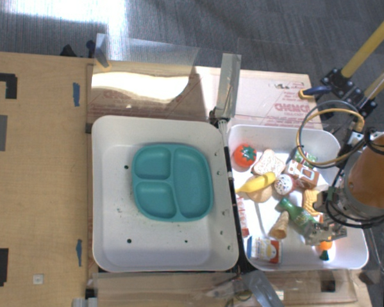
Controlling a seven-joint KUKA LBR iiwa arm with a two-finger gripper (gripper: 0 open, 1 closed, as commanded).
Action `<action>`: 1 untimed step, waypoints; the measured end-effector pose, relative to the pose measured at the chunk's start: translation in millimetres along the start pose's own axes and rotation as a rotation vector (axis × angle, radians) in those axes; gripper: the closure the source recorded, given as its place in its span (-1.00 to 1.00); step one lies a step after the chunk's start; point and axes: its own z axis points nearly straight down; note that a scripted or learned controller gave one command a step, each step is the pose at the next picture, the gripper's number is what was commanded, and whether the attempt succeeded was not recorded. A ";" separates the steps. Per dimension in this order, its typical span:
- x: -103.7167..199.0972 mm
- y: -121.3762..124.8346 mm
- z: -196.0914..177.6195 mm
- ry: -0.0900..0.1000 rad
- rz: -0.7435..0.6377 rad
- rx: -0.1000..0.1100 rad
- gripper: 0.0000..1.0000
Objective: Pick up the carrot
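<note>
The camera looks down on the worktop with two white bins side by side. The left bin holds a teal plate with three compartments; the plate lies flat near the middle of the bin.

The right bin holds many small toy foods, close together. A red tomato lies at the upper left part of this bin. Just right of it there is a slice of bread. Below them a yellow banana lies tilted, and a white ball with dots is just beside it. A green bottle lies on its side near the middle, and a cone lies just below it. A small white and red can lies near the front wall of the bin.

The arm comes in from the right, and its orange band is above the right part of this bin. The hand is low in the bin, at the lower right. The carrot, a small orange piece with a green end, is directly under the hand, near the front right corner. It is small and partly covered, so I cannot tell if the hand is grasping it or is released.
</note>
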 end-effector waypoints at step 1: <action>-54.1 18.4 -30.9 0.008 0.110 -0.015 1.00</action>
